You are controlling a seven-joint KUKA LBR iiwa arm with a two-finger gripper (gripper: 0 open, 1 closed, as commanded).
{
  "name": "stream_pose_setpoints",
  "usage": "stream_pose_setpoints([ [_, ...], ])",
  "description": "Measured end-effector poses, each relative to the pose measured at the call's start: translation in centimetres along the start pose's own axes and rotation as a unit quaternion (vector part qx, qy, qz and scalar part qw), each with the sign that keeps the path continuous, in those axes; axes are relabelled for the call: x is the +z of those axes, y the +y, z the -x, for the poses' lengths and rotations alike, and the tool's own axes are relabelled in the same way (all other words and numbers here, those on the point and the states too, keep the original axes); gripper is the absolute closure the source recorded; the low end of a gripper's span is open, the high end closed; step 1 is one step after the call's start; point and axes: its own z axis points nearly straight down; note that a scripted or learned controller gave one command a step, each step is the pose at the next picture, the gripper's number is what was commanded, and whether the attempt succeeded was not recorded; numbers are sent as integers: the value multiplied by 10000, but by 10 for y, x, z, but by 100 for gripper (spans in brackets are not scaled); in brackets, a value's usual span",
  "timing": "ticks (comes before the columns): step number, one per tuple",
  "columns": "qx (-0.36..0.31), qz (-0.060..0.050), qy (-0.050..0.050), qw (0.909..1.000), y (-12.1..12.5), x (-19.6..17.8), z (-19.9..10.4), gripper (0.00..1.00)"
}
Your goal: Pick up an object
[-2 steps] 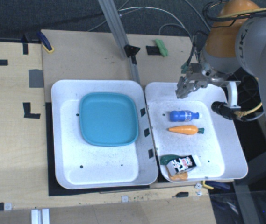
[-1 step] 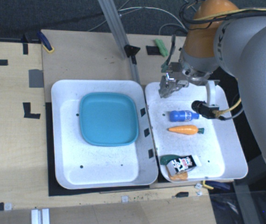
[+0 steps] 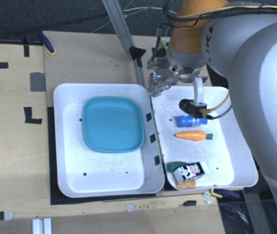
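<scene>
Objects for picking: four small things are seen in the right bin [image 3: 235, 165], none of them lifted; all are lying on the bin floor.
Nearest item: a small dark packet [image 3: 189, 170] with a white label is found at the near edge of the right bin, with a green part at its left end.
Orange scrap: a small orange-brown piece [image 3: 186, 183] is seen touching the packet on its near side, close against the bin's front rim.
Carrot: an orange toy carrot [image 3: 192, 136] with a green end is laid crosswise in the middle of the right bin, its green end turned to the right.
Blue item: a small blue bottle-like object [image 3: 191, 122] is placed just beyond the carrot, parallel to it and slightly apart.
Left bin: a turquoise plate [image 3: 113, 124] with rounded corners is held in the left bin [image 3: 70, 179], toward its far half.
Gripper: the gripper [image 3: 156, 87] is held at the far left corner of the right bin, over the divide between the two bins, well apart from the carrot and packet; whether it is open or closed cannot be told, and nothing is seen in its grasp.
Arm: the grey arm [image 3: 255, 72] with its orange band [image 3: 194, 21] is reached in from the right, above the far part of the right bin.
</scene>
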Motion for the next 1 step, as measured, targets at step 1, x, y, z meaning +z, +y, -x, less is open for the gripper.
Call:
stream_pose_setpoints([
  [1,8,-4,-2,10000,2,-4,-45,100],
])
